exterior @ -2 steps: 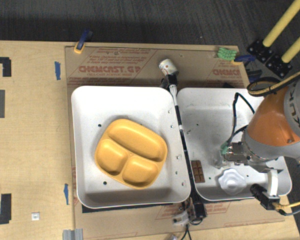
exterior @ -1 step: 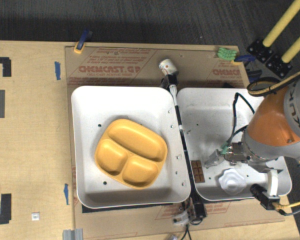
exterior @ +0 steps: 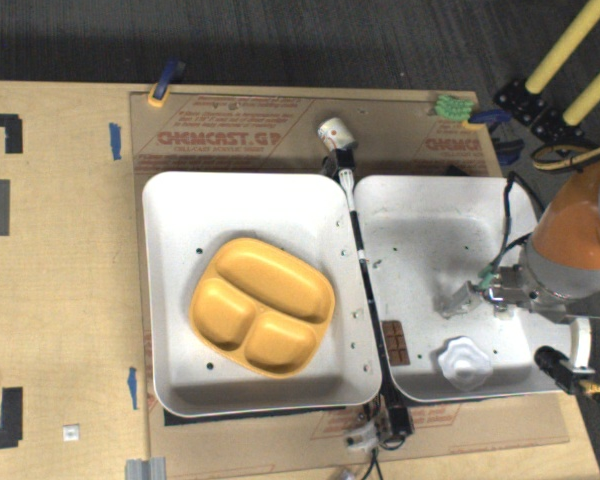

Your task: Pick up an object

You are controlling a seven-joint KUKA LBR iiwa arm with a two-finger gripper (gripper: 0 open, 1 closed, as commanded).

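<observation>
Two white bins are carried side by side on the desk (exterior: 60, 268). The left bin (exterior: 170, 208) holds a yellow divided tray (exterior: 262, 306), lying flat near its middle. The right bin (exterior: 420, 208) holds a small brown chocolate bar (exterior: 394, 341) against its left wall and a white plastic cup (exterior: 463, 360) close to its near edge. The arm (exterior: 570, 243) is reached into the right bin from the right, and the jaws (exterior: 472, 295) are lowered toward the bin floor, just beyond the white cup and apart from it. Whether the jaws are apart or together cannot be told, since their tips are small and blurred. Nothing is seen lifted, so the pick is judged not yet done: an object is left to be grasped and raised.
</observation>
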